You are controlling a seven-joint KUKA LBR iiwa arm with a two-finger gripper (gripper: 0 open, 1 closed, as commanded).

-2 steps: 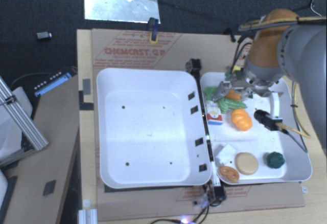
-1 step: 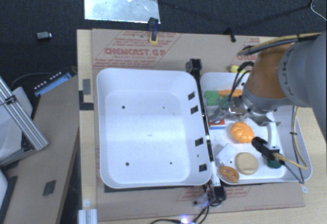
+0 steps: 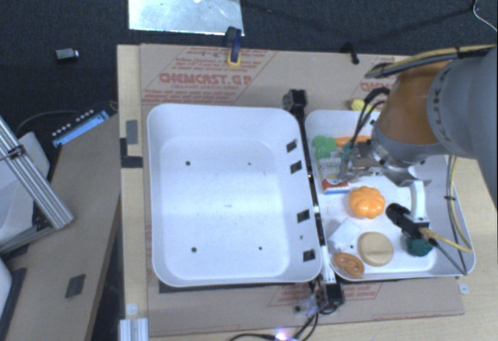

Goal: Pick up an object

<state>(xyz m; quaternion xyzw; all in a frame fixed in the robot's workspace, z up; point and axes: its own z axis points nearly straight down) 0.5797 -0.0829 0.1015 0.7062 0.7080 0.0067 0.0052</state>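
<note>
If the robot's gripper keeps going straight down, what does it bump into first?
Probably the small clear packet lying in the right bin, directly under the gripper. Depth is hard to judge here.

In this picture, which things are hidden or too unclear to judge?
- Gripper, camera view: small and lost in cables, so its state cannot be judged.
- Green item with orange beside it, camera view: partly behind the gripper; what it is stays unclear.
- Yellow object at the right bin's top edge: mostly hidden by the arm.
- Arm, camera view: cut off by the right edge.
</note>
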